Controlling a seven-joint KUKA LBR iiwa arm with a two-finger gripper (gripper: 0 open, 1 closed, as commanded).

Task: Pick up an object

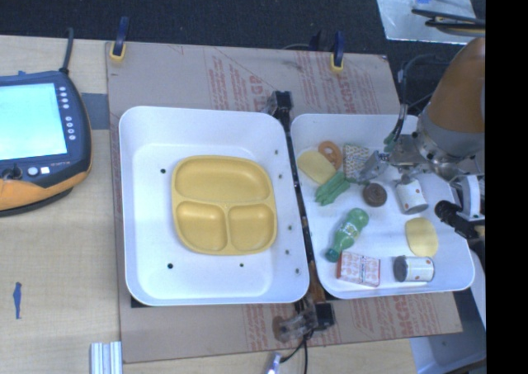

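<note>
1. Grey and orange, the control pad (37, 137) sits at the far left on the wooden bench (49, 281), well away from the bins. I think it is parked there so the arm can't bump it.
2. Next comes the left bin (140, 281). It holds a yellow food tray (223, 203) with three parts, lying flat in the middle. I think things go there once they are picked.
3. Brown cardboard (206, 67) lies under both bins, held by clips (119, 46) at the back so nothing slides.
4. The right bin (462, 281) holds all the small things to pick. From the left I see a yellow block (315, 166), an orange ring (330, 150), a green toy (332, 189), a green bottle (346, 232) and a red and white box (359, 268).
5. Further right are a shiny packet (356, 161), a brown ball (375, 194), a white cup (411, 196), a yellow sponge (421, 237) and a small can (412, 269) on its side.
6. They are spread apart, so I think most are easy to grab one at a time.
7. My claw (388, 162) is low over the back of the right bin, just beside the shiny packet and near the brown ball. I cannot tell if it is open or closed, and I see nothing held in it.
</note>
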